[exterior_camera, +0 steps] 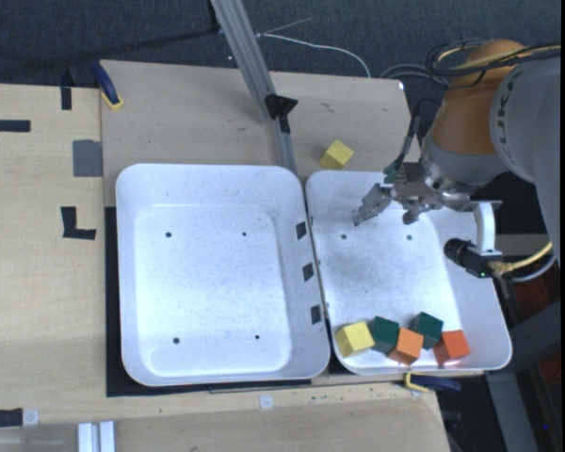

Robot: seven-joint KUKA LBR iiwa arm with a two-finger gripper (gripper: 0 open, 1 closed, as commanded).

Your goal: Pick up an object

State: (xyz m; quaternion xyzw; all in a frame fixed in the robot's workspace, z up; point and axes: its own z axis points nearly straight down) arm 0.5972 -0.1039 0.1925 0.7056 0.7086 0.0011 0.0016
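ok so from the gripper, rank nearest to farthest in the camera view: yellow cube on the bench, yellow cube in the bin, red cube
From the gripper:
1. Yellow cube on the bench, outside the bins, just past the right bin's far edge.
2. Yellow cube in the bin, at the left end of the cluster along the right bin's near edge.
3. Red cube, at the cluster's right end.

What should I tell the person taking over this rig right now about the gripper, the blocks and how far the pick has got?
Gripper: fingers open, holding nothing, above the upper part of the right white bin.
Blocks: a small yellow cube, two dark green cubes, and two orange cubes clustered along that bin's near edge. Another yellow cube lies on the bench beyond the bins.
Done: nothing picked.
Left: descend on a block, close, lift.
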